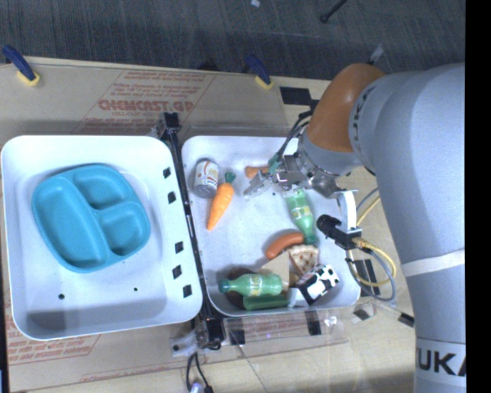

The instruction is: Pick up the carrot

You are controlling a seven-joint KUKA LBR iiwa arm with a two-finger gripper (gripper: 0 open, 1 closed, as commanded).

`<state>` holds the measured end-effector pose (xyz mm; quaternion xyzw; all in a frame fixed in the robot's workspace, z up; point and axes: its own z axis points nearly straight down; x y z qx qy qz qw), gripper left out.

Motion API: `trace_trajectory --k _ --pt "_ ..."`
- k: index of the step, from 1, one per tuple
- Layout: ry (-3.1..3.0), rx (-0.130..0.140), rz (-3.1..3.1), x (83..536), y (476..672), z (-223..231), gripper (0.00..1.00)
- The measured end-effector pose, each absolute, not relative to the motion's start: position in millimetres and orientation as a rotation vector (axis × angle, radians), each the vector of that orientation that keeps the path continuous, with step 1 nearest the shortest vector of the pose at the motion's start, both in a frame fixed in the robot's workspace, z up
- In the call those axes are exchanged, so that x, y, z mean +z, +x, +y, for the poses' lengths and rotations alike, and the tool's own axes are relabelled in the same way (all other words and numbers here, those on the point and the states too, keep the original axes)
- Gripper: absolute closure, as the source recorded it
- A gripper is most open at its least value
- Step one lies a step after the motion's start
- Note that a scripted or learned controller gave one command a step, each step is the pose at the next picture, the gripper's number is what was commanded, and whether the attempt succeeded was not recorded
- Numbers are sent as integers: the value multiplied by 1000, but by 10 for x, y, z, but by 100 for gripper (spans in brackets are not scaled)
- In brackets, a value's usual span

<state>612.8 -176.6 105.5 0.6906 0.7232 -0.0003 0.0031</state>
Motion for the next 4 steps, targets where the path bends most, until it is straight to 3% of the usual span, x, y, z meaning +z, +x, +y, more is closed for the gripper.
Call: trace_trajectory --k 1,2,3,4 --pt "2239 -6 2209 924 6565 -1104 0" --pt "2122 -5 2325 915 6048 -1019 0" --pt "2115 -7 2334 1022 6058 -1009 100" --pt "2492 -5 1917 1455 6306 -961 100"
